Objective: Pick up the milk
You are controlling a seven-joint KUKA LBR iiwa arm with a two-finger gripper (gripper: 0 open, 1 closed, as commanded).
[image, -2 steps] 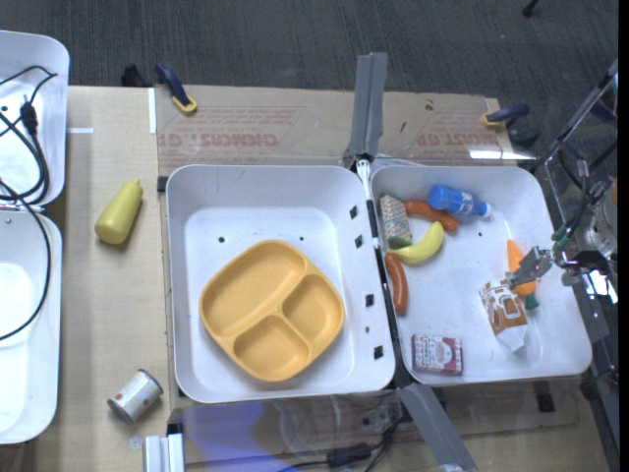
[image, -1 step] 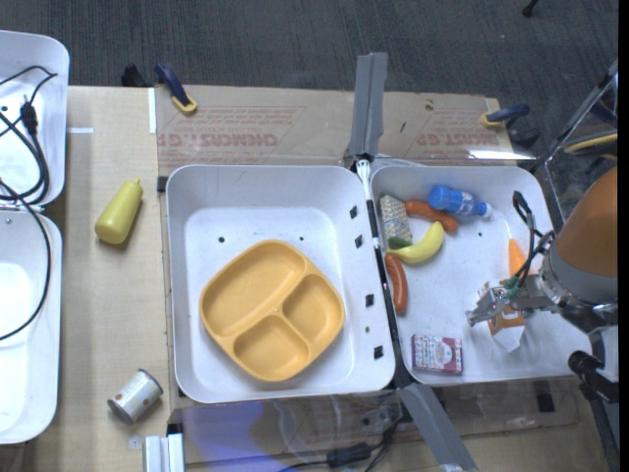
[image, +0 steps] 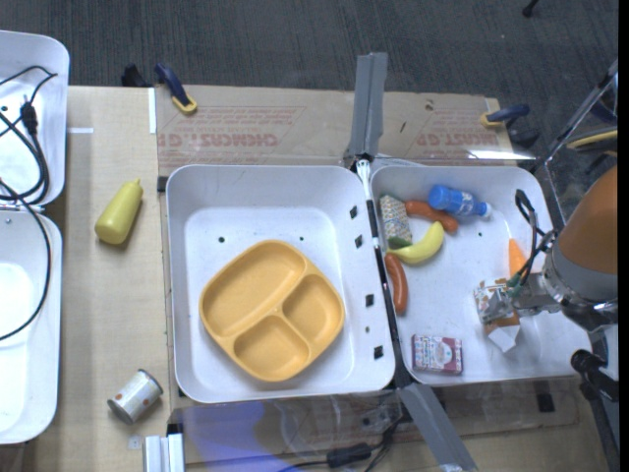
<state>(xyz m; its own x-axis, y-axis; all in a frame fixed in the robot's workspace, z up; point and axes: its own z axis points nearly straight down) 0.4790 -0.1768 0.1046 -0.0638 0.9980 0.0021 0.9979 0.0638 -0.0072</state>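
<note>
Gripper (image: pixel 518 296) is reaching in from the right, jaws closing on the milk carton (image: pixel 494 306) | carton is sitting tilted in the right bin (image: pixel 457 179), near-right area | banana (image: pixel 421 247) is lying farther left.

Arm (image: pixel 590 254): grey wrist housing beneath a broad orange band. Thin dark cable loops alongside. End effector (image: pixel 518 298) is metallic with dark fittings.

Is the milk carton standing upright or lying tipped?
Tipped. The milk carton lies on its side on the right bin's floor, by the pincer.
</note>
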